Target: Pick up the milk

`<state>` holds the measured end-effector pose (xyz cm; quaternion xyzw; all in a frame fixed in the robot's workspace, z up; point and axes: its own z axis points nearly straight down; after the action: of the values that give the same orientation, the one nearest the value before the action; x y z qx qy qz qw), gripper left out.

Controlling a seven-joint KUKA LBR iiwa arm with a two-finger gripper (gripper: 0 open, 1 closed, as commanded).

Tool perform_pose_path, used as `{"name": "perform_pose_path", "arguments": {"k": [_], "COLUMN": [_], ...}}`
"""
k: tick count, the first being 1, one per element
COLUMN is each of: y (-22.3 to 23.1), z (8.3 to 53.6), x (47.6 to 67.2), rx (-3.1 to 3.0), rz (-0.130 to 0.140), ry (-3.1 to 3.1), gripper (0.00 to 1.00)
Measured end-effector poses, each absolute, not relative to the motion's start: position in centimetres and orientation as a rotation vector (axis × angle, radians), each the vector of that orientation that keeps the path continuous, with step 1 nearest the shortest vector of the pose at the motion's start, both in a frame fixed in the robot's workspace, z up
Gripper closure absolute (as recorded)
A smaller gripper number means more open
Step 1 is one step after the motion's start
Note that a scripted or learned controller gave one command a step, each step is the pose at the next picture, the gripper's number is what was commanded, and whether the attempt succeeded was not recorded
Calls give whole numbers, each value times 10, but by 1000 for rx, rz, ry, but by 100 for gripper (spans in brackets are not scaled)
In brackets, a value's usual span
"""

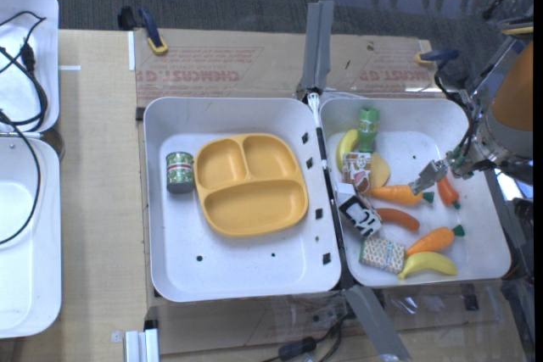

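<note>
The milk (pixel 360 217) is seen lower left of the end effector (pixel 427 178), long axis slanting toward lower right. End effector aperture cannot be determined; nothing is held.

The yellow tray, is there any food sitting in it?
No, the yellow tray in the left bin has three bare compartments; a small can stands beside it.

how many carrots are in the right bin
3: one carrot lies mid-bin by the gripper, one just right of the gripper, one near the front above a banana. More may be hidden.
</note>
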<state>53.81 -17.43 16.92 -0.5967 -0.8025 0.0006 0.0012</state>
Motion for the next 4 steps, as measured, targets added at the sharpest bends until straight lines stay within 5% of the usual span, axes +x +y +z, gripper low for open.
{"name": "perform_pose_path", "arguments": {"k": [1, 2, 3, 4], "y": [-137, -125, -106, -152], "z": [91, 135, 94, 108], "x": [573, 636, 604, 536], "rx": [-1626, -1780, -1674, -1525], "rz": [1, 0, 8, 1], "ry": [-2687, -2592, -2669, -2748], "gripper": [0, 0, 0, 0]}}
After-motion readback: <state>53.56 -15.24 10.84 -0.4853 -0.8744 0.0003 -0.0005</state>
